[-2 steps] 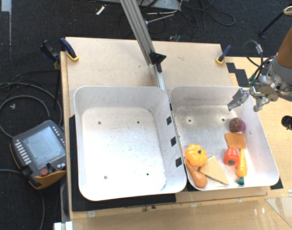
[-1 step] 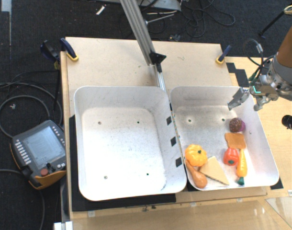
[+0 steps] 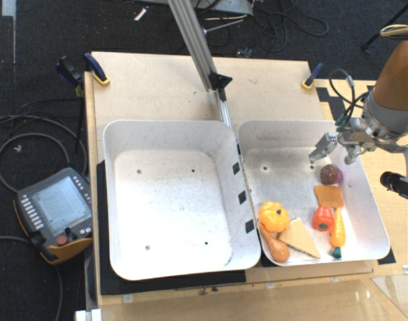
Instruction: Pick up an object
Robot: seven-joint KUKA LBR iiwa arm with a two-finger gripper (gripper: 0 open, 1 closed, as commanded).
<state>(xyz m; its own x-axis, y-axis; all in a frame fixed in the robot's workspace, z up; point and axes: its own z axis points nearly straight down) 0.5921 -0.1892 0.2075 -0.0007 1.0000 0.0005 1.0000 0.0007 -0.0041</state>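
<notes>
My gripper (image 3: 336, 152) hangs over the back right part of the right bin (image 3: 284, 146), its two fingers spread apart and nothing between them. Just below it lies a dark purple round fruit (image 3: 330, 174). In front of that fruit sit a brown toast-like slab (image 3: 329, 195), a red pepper (image 3: 322, 218) and an orange carrot (image 3: 338, 230). Nearer the bin's front left are a yellow-orange pumpkin (image 3: 274, 216), a tan cheese wedge (image 3: 299, 238) and a brown sausage (image 3: 277, 247).
The left bin (image 3: 167, 199) sits beside the right one, sharing a middle wall. A slanted metal pole (image 3: 194, 35) runs from the top down to the bins' junction. Clamps hold the board's back corners. A teach pendant (image 3: 55, 212) lies off the bench at left.
</notes>
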